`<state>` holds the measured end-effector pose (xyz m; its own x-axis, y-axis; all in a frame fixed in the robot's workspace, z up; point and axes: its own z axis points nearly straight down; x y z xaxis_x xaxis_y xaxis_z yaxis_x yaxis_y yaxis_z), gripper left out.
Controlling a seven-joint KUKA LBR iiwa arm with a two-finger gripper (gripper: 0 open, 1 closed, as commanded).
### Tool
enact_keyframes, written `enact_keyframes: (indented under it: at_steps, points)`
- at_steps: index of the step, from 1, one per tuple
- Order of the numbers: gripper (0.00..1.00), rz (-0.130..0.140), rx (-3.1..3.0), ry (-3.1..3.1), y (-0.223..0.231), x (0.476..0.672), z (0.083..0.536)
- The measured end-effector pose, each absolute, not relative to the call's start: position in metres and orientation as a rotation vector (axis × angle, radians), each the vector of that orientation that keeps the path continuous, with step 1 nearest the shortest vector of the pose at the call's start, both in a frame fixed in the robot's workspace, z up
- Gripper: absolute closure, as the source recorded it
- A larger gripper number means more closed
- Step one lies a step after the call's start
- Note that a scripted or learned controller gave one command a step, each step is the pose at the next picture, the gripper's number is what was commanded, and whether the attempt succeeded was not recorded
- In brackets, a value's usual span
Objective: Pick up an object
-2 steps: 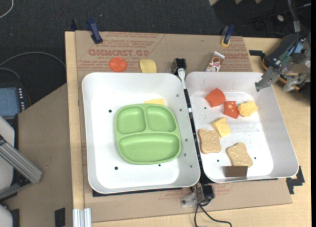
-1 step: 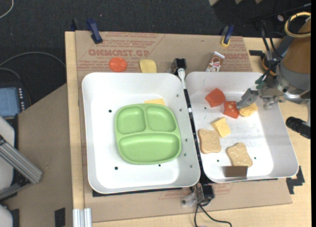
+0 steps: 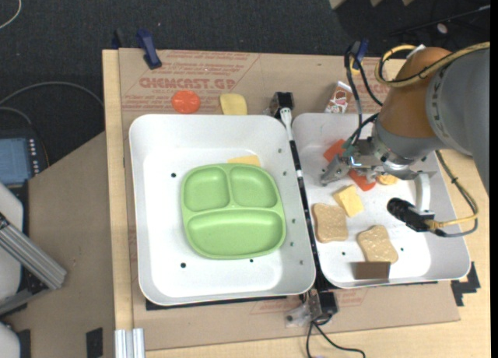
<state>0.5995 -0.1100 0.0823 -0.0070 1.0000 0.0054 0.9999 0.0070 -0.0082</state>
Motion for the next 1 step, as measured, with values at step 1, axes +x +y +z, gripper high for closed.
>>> enact_keyframes:
  at_steps: [1]
  points:
    - [0.0,-0.006,-2.222,-2.228,-0.1105,0.6693,0.0854]
